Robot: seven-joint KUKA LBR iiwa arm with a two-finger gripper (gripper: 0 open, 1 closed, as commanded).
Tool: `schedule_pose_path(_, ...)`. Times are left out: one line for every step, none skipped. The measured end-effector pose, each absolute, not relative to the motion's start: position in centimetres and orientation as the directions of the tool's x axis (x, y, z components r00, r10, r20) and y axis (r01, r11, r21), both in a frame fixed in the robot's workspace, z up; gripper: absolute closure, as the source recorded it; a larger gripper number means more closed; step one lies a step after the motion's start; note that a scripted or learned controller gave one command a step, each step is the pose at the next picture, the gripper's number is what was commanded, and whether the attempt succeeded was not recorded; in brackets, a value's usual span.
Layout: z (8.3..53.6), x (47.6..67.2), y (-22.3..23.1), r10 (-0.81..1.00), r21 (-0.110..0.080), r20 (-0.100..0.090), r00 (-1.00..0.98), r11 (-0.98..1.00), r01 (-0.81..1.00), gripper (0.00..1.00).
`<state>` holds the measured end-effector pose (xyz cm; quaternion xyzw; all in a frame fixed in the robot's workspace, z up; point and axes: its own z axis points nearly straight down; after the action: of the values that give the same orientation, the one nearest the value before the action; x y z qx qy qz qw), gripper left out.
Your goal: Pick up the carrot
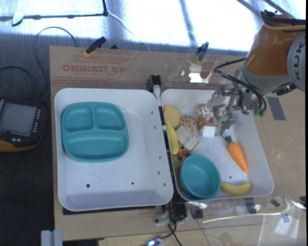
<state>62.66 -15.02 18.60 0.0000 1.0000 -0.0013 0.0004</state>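
Carrot (238, 156) lying just below and slightly right of the jaws, inside the right bin (262, 160) (green top pointing up toward them). Gripper (227, 118) above it, fingers apparently spread, nothing between them. Banana (235, 188) farther below; teal bowl (199, 176) below-left.

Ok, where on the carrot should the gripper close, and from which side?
Grip the carrot across its thick upper half, just below the green top, coming straight down. It lies flat on the right bin floor with bare floor on both long sides.
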Motion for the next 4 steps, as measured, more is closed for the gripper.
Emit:
schedule_pose_path(11.5, 54.5, -19.4, -0.311, 0.002, 0.004, -0.95, 0.951, -0.311, 0.0)
schedule_pose_path(9.1, 53.5, -19.9, -0.217, -0.001, -0.011, -0.976, 0.976, -0.217, 0.0)
schedule_pose_path(10.3, 53.9, -19.9, -0.22, -0.008, -0.019, -0.975, 0.976, -0.22, 1.0)
schedule_pose_path(11.1, 54.0, -19.9, -0.221, -0.01, -0.019, -0.975, 0.975, -0.221, 1.0)
